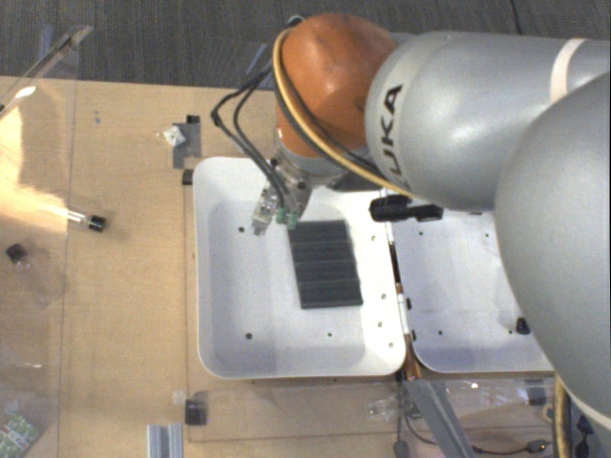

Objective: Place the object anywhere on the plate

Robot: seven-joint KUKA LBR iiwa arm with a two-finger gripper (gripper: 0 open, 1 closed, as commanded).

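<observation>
A dark grey ribbed plate lies flat in the middle of the left white bin. My gripper hangs below the orange wrist band, just above and to the left of the plate's far left corner, over the bin floor. A small green speck shows at the gripper's tip. It is too small to tell whether it is a separate object or part of the gripper.
The right bin adjoins the left one, with the arm's grey bulk covering much of it. On the wooden bench to the left lie a white stick with a black tip and a small dark piece. Black brackets sit by the bin corners.
</observation>
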